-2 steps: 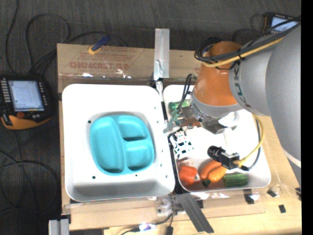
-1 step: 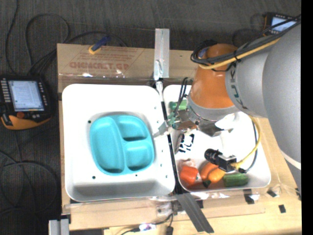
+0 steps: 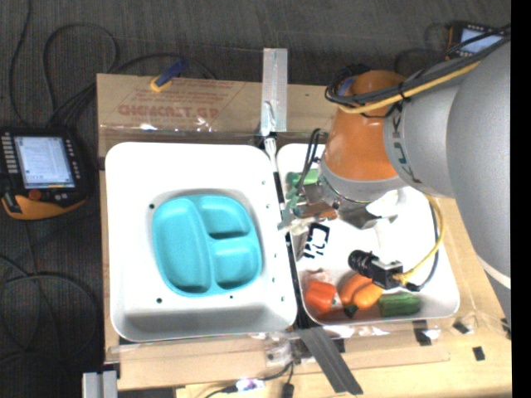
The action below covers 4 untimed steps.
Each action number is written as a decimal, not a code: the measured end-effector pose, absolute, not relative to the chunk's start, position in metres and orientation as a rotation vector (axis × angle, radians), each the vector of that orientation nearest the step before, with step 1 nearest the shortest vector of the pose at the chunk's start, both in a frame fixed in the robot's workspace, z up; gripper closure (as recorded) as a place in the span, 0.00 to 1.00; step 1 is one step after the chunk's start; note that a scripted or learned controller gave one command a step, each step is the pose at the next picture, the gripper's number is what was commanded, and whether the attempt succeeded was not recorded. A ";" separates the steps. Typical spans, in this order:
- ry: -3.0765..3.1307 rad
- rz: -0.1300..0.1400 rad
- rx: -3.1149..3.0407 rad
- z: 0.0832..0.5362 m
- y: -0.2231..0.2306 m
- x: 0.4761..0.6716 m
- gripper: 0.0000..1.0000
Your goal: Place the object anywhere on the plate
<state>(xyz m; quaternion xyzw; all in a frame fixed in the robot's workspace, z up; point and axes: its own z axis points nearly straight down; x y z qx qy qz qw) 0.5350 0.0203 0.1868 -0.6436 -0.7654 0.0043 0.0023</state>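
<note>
Turquoise plate (image 3: 206, 243), left bin (image 3: 133, 181); perhaps vegetables (image 3: 357, 295) right.

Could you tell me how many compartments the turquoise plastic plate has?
3: on the turquoise plastic plate, one long compartment at left, two smaller ones at upper right and lower right.

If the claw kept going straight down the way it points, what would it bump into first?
Probably the white floor of the right bin near its left wall, though depth is hard to judge. The claw hangs above the toy vegetables.
</note>
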 end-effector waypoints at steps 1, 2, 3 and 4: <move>-2.434 0.006 -1.986 0.289 -0.005 0.530 1.00; -2.290 0.008 -2.145 0.180 0.046 0.546 1.00; -2.382 0.005 -2.046 0.201 0.028 0.615 1.00; -2.285 0.010 -2.151 0.180 0.082 0.539 1.00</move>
